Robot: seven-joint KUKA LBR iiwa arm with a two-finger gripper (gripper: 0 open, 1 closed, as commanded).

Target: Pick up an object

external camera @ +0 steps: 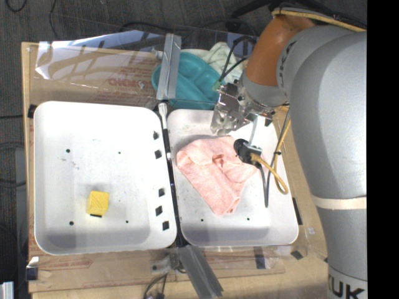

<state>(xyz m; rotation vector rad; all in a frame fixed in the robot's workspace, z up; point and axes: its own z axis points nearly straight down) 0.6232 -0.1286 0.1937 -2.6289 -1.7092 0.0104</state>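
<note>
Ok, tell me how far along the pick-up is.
Nothing looks picked up yet. The gripper is at the top edge of the pink cloth in the right bin; the cloth lies flat on the bin floor. The yellow block sits untouched in the left bin. Grasping and lifting remain.

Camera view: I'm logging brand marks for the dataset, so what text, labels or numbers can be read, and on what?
"KU", cut off by the frame edge, on the arm.
Reddish print on the clear plastic sheet behind the bins: too blurred to read.
</note>
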